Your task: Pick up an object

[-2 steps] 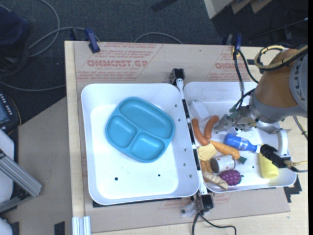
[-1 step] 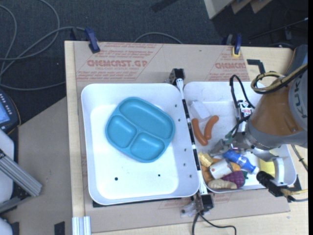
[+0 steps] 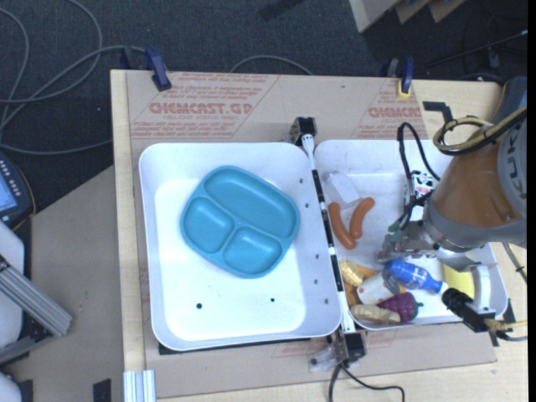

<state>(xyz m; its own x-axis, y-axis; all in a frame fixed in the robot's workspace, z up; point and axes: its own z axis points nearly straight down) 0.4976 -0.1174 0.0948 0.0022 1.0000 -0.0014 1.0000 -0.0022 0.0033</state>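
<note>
End effector (image 3: 400, 243) low in right bin (image 3: 378, 153), beside blue bottle (image 3: 414, 275); finger state cannot tell; sausages (image 3: 350, 221) near left wall.

Robotics lab: clamped bench (image 3: 251, 99), floor cables (image 3: 59, 23), robot arm (image 3: 477, 199).

You have a bench (image 3: 251, 99) topped with printed cardboard, with two blue clamps (image 3: 157, 68) on its far edge. Two white bins sit side by side on it: the left bin (image 3: 167, 249) and the right bin (image 3: 368, 153), touching.
</note>
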